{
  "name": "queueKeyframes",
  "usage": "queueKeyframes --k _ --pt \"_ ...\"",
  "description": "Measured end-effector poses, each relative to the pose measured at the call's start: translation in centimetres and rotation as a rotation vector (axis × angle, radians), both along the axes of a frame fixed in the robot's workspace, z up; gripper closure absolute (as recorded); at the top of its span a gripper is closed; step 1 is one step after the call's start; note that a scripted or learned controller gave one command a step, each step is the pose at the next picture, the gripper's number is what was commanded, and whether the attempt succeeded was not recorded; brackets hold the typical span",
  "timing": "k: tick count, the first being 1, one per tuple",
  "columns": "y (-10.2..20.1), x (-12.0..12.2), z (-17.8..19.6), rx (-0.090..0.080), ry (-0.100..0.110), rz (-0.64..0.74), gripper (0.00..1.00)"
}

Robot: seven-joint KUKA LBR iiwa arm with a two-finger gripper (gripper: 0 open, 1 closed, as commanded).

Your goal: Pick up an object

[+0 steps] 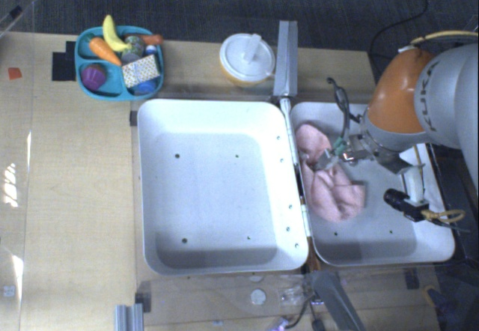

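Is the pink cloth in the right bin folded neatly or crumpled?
Crumpled. The pink cloth lies bunched in uneven lumps and folds against the left wall of the right bin, not flat or squared.

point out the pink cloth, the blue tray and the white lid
pink cloth (333, 191), camera view, on its lower folded part
blue tray (81, 71), camera view, on its left rim
white lid (247, 57), camera view, on its top near the middle

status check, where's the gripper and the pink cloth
Gripper down in the right bin, at the pink cloth. Cloth crumpled against the bin's left wall, not lifted. Left bin apart, nothing blocking.
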State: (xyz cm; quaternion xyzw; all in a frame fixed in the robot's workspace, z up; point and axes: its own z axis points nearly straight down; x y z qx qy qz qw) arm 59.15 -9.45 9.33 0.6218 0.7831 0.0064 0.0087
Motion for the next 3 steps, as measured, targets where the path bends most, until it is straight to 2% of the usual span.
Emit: queueKeyframes --k 1,2,3 --pt "0.2 -3.4 0.0 -0.001 -0.002 0.020 0.00" --pt "0.4 -3.0 1.3 0.002 -0.010 0.022 1.00" --pt "2.3 1.7 9.3 -0.001 0.012 0.040 1.00"
